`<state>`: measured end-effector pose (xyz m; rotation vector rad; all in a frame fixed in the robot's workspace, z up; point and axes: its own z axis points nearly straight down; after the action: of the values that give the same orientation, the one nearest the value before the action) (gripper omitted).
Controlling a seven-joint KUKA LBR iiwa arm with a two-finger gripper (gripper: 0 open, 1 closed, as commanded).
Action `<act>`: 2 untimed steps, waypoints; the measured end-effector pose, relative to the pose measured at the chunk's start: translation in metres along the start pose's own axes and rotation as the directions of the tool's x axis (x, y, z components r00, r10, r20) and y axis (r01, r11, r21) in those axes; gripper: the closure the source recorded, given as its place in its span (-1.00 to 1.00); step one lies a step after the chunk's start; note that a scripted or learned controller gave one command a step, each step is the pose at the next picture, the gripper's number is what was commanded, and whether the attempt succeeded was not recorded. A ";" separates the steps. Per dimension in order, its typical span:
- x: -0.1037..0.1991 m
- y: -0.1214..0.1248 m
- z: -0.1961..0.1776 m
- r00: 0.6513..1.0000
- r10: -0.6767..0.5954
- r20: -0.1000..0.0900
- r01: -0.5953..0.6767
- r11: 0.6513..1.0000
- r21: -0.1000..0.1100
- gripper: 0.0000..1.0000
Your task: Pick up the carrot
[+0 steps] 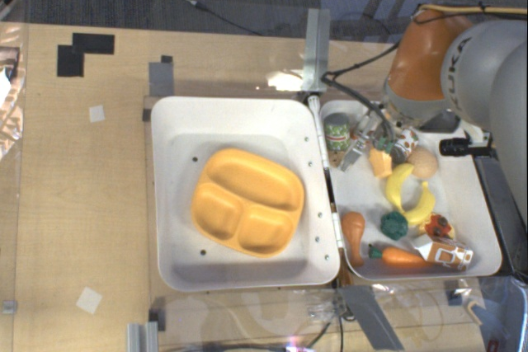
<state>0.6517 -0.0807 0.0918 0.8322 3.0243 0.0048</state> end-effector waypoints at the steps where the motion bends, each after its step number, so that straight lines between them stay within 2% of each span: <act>1: 0.032 -0.022 0.003 0.996 0.092 0.006 -0.092 0.996 -0.002 -1.00; 2: -0.012 -0.009 -0.066 0.978 0.207 0.009 -0.207 0.978 -0.004 -1.00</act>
<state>0.6575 -0.0945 0.1579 1.1393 2.9124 0.0060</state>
